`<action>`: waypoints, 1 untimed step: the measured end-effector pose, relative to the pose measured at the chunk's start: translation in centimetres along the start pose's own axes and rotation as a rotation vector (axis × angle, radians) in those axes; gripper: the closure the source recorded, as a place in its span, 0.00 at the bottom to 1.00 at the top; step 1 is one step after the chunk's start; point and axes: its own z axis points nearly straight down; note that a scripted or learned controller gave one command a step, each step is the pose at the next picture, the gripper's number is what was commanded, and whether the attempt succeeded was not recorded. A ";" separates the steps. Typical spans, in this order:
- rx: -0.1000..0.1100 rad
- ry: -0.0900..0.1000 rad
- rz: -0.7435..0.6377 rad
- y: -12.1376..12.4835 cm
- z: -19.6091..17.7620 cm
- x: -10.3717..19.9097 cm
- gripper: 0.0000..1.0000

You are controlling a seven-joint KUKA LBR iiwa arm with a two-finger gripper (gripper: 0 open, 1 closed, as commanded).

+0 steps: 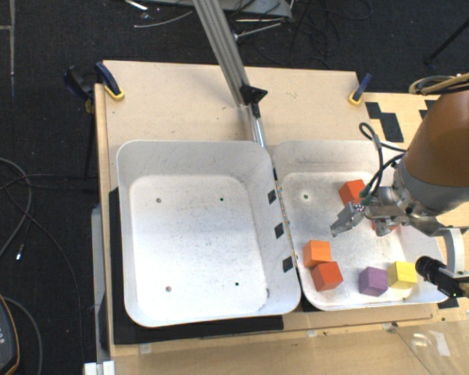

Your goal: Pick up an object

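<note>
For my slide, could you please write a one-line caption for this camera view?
KUKA arm's gripper hovers in the right bin among five blocks, nearest the red block.

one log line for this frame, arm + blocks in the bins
gripper: low over right bin, nothing seen held | nearest: red block | others: orange block, red-orange block, purple block, yellow block

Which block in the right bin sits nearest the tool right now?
The red-orange block at the bin's far side, just beside the tool; the other four lie along the near edge.
</note>
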 end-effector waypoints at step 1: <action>0.007 0.000 0.003 4.7 11.5 -4.7 0.00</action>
